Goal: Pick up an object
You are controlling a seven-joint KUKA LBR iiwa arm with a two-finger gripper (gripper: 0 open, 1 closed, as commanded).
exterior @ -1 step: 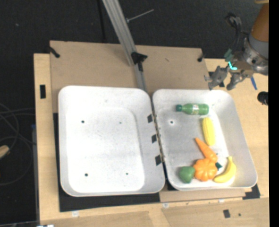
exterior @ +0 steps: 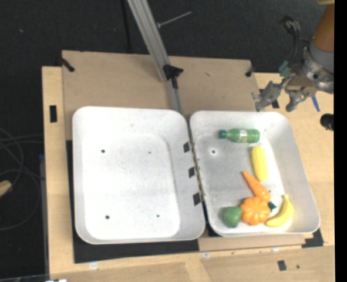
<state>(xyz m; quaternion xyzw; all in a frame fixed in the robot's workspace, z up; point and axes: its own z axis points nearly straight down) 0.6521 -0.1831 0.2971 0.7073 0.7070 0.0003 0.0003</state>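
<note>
The right bin [exterior: 290,151] holds a green bottle [exterior: 239,135] lying near its far edge, a yellow corn cob [exterior: 259,162], an orange carrot [exterior: 255,184], an orange pumpkin-like piece [exterior: 255,210], a green pepper-like piece [exterior: 232,216] and a yellow banana [exterior: 282,213]. My gripper [exterior: 282,98] hovers above the bench just beyond the right bin's far right corner, its two dark fingers spread apart with nothing between them. It is well apart from every object.
The left bin [exterior: 132,175] lies beside the right one, joined by dark clips along the middle. A slanted metal pole [exterior: 152,34] rises from the far side of the bench. Cables lie on the floor at left.
</note>
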